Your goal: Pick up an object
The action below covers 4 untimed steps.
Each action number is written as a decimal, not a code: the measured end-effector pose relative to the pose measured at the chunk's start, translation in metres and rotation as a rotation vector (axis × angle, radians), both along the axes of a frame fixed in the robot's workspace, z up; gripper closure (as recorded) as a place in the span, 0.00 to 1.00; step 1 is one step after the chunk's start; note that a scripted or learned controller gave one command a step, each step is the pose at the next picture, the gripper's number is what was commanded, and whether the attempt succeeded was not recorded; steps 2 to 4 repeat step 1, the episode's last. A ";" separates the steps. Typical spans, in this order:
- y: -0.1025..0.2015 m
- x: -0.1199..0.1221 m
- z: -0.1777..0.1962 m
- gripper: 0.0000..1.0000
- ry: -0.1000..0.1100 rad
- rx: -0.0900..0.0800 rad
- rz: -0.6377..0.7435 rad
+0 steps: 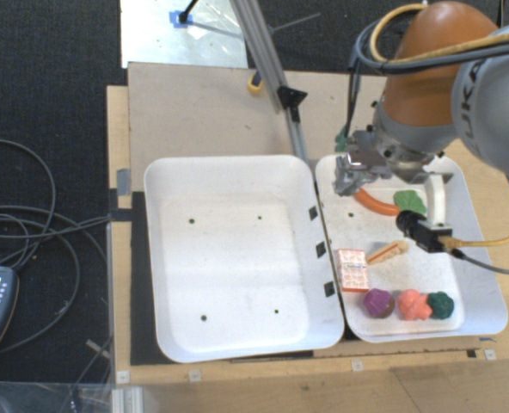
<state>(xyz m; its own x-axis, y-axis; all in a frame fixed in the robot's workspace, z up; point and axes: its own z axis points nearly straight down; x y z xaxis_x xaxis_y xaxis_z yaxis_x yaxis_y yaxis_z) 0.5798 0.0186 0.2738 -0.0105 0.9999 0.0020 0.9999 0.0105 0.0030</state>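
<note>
gripper (351, 179) low at right bin's (487, 312) far-left corner, grip state unclear | beside orange carrot (377, 202), probable target | toys clustered along near edge

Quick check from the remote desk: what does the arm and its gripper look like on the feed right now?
The arm is grey with a rounded orange band above the wrist and part of dark lettering on its side. Yellow and dark cables loop over the orange section. The gripper is grey metal, and a black fitting with a yellow cable sits beneath the wrist.
</note>
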 end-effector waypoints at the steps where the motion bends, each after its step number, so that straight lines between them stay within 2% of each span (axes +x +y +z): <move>1: 0.051 0.013 0.001 1.00 0.000 0.000 0.000; 4: 0.051 0.013 0.001 1.00 0.000 0.000 0.000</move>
